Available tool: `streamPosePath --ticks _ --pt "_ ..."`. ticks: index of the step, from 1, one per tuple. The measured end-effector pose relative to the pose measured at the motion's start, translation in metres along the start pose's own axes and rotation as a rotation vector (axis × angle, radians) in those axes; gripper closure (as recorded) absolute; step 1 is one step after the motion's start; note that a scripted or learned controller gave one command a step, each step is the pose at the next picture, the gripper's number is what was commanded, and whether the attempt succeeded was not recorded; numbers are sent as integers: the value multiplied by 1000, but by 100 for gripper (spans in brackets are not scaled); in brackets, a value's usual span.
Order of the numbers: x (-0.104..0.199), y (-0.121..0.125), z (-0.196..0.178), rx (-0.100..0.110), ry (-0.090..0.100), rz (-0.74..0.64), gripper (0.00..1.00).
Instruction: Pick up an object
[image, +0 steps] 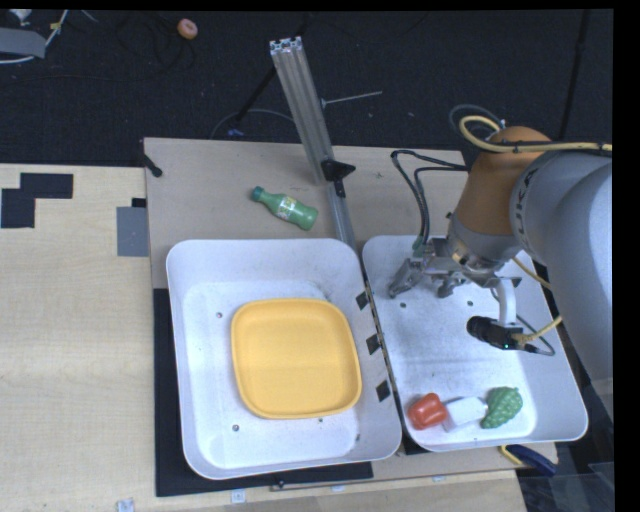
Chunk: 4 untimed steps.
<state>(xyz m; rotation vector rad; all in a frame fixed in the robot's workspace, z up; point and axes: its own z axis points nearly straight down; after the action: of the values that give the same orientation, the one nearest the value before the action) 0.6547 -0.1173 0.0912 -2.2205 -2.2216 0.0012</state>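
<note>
In the right bin (560, 425), near its front edge, lie a red pepper-like toy (428, 410), a small white block (465, 412) and a knobbly green toy (503, 407), close together in a row. My gripper (420, 285) hangs over the back left part of that bin, well behind the three toys. Its fingers are spread open and nothing is between them. A yellow square plate (296, 357) lies flat in the left bin (190, 300).
A green bottle (285, 207) lies on its side on the bench behind the left bin. A slanted aluminium bar (310, 110) rises from the bench between the bins at the back. The grey arm covers the right bin's back right corner.
</note>
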Motion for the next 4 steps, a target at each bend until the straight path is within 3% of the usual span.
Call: streamPosePath --ticks 1,3,4 --pt "-1 0 -10 -1 0 1 100" --pt "2 1 -125 -5 0 2 100" --pt "52 0 -127 -1 1 -2 100"
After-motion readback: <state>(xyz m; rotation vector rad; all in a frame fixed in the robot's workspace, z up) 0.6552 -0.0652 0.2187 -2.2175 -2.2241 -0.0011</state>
